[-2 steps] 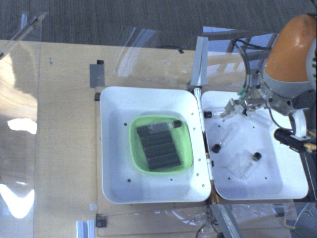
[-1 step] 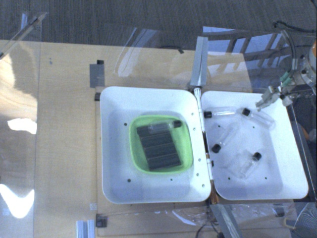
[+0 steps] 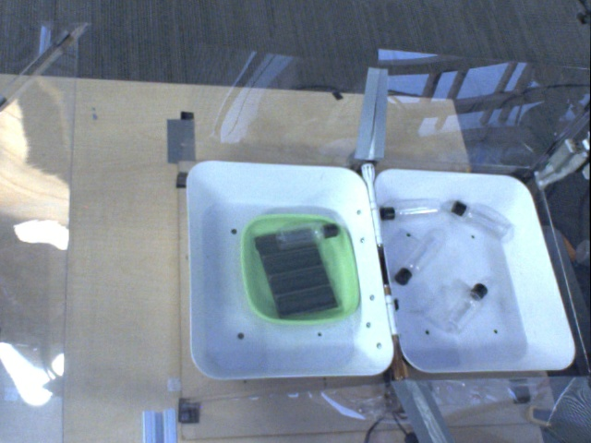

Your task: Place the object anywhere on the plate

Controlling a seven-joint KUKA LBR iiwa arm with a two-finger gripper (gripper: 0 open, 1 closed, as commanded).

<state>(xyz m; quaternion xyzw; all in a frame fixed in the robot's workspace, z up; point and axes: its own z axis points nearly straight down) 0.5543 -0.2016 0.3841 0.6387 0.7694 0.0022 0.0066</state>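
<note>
A clear vial with a black cap (image 3: 303, 236) lies on the green plate (image 3: 251, 284), across the top of a dark ribbed block (image 3: 295, 275), in the left white bin (image 3: 212, 247). Four similar vials (image 3: 434, 247) lie scattered in the right bin (image 3: 517, 340). The gripper's state cannot be told.

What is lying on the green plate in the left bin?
On the green plate lies a dark ribbed block, and a clear vial with a black cap rests across the block's far end. The plate surface beneath the block is covered.
</note>
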